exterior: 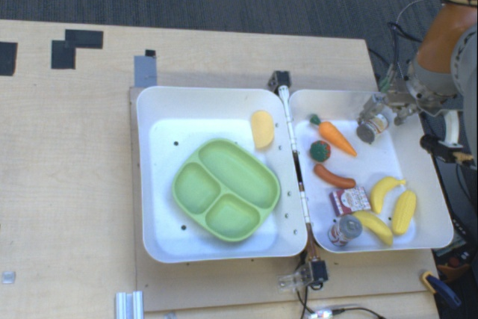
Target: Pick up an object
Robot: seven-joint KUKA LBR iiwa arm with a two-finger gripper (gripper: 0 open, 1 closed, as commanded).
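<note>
Two white bins were seen side by side on the bench (75, 160); the carrot (337, 137) in the right bin (426, 183) was taken as the landmark

The gripper (368, 128) was seen just right of the carrot, above the right bin's far right part, slightly farther back than the carrot. It hung from the grey arm (437, 78) with the orange band (444, 30), which came in from the right. Nothing was seen between the fingers. Whether the fingers were spread or pressed together could not be told at this angle; the tip was seen only as a small grey cylinder shape

Things placed relative to the carrot:
- broccoli (320, 150): just below-left, close, contact not clear
- sausage (334, 176): below, apart from it
- red packet (350, 200): further below, just past the sausage
- can (346, 228): near the front wall, well below
- three bananas (390, 208): below-right, grouped beside the packet, one lying along the front near the can
- a small dark green piece (315, 119): just above-left, at the carrot's leafy end
- yellow item (262, 129): left, across the divider, in the left bin (149, 160) at its back right
- green plate (226, 190): below-left, three compartments, set in the middle of the left bin

All objects were seen lying on the bin floors, none lifted
</note>
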